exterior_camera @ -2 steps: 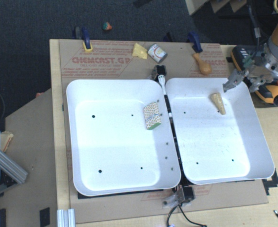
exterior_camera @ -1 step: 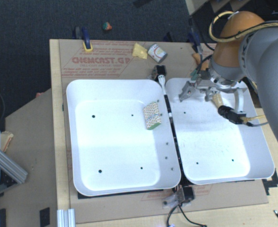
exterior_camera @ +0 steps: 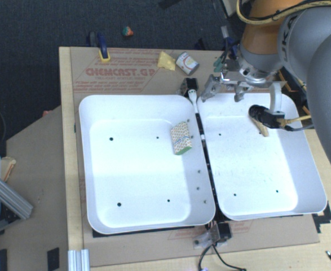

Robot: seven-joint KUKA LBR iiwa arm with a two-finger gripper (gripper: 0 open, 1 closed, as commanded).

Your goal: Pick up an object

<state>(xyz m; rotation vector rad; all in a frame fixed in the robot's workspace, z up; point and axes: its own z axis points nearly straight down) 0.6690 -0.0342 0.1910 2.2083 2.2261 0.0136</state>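
The bench (exterior_camera: 126,69) bears the left bin (exterior_camera: 131,171) beside the right bin (exterior_camera: 255,171).

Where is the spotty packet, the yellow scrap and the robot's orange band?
packet (exterior_camera: 181,137), camera view, middle of its patterned top face
yellow scrap (exterior_camera: 166,61), camera view, its centre
orange band (exterior_camera: 264,21), camera view, middle of its curved side

Dark carpet floor (exterior_camera: 52,16) around a pale brown board-topped bench (exterior_camera: 132,68)
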